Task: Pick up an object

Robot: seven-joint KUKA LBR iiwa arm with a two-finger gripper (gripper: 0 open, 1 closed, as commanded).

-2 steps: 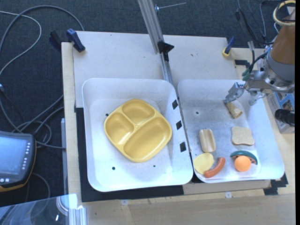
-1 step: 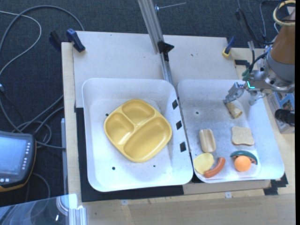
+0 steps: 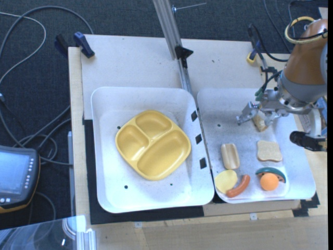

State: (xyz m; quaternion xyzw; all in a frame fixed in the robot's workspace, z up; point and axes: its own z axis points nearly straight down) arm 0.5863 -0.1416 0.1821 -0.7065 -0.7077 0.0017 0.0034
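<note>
Over the right bin (image 3: 218,113), near its far right corner, the end effector (image 3: 258,116) is clenched on a tan food piece (image 3: 259,122). A bread slice (image 3: 269,151), bun (image 3: 230,155), sausage (image 3: 238,186) and orange (image 3: 269,182) lie toward the bin's near edge. The left bin (image 3: 104,108) holds a yellow divided plate (image 3: 152,144).

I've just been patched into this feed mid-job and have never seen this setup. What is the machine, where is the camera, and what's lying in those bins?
One fixed camera looks down at a slant on a bench with two shallow white bins. The grey and orange machine at right is a robot arm; its end effector hangs over the right bin, close to a small tan food piece. I cannot tell whether it grips that. The right bin also holds a toy bread slice, a hot dog bun, a yellow round piece, a sausage and an orange. The left bin holds a yellow divided plate.
</note>
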